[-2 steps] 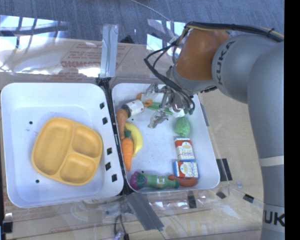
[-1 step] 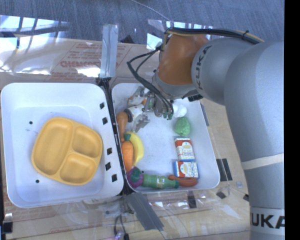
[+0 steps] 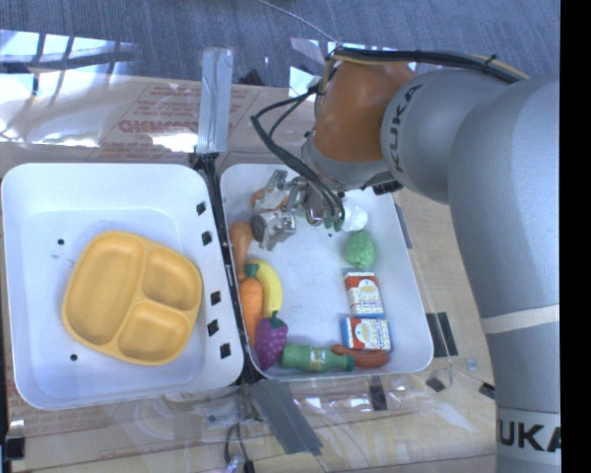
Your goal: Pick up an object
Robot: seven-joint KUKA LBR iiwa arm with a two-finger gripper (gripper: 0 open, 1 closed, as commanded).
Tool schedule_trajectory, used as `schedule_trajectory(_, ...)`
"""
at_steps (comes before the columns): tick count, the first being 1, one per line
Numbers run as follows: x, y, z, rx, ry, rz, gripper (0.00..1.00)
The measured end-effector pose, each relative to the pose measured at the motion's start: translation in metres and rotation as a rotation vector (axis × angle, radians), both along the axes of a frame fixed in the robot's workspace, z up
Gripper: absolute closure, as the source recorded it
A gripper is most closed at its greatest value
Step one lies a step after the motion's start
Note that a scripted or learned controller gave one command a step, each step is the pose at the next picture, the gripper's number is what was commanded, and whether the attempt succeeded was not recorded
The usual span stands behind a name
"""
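Your gripper [image 3: 276,223] sits low in the right bin [image 3: 406,264] — whether it's spread or pinched, you can't tell. Just below it lie a banana [image 3: 268,286] and a carrot [image 3: 251,304]; right of it — a green toy [image 3: 360,250].

You are looking down on a worktop [image 3: 443,294] holding two shallow white bins side by side. The left bin [image 3: 30,195] holds a yellow divided plate [image 3: 130,297] with three compartments, lying flat near its middle. A strip of grey tape [image 3: 213,101] runs up from the seam between the bins. Behind them lies a sheet of clear plastic [image 3: 89,116] with red lettering. Beyond the worktop, you see dark blue-grey carpet [image 3: 128,3].
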State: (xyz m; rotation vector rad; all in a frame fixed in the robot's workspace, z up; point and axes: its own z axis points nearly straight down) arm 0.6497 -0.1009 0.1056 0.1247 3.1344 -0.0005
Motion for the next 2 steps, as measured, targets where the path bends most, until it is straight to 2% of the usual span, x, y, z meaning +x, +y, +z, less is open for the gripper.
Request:
schedule_trajectory(1, -0.016, 0.045, 0.092, 0.000, -0.006, -0.056, 1.00)
schedule_trajectory(2, -0.072, 0.011, 0.087, -0.002, 0.005, 0.427, 1.00)
